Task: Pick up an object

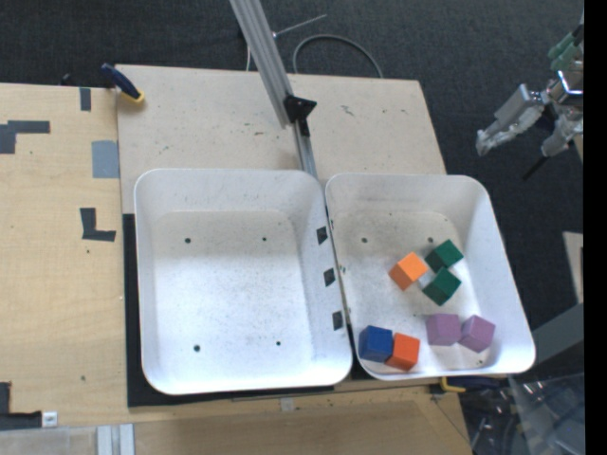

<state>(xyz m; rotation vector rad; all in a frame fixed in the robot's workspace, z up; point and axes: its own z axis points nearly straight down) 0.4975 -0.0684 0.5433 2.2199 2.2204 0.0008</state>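
Blocks (432, 306) for picking all lie in the right bin (493, 226), bunched toward its near corner, so we judge any is reachable. We count seven: two orange, two green, two purple, one blue. The gripper (531, 126) hangs well outside the bin (whether clenched, we cannot tell).

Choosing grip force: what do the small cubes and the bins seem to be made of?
The orange cube and the purple cube look like matte foam or painted wood: flat colour, no glare, soft edges. The right bin and the left bin look like smooth moulded white plastic, with rounded rims and a slight sheen.
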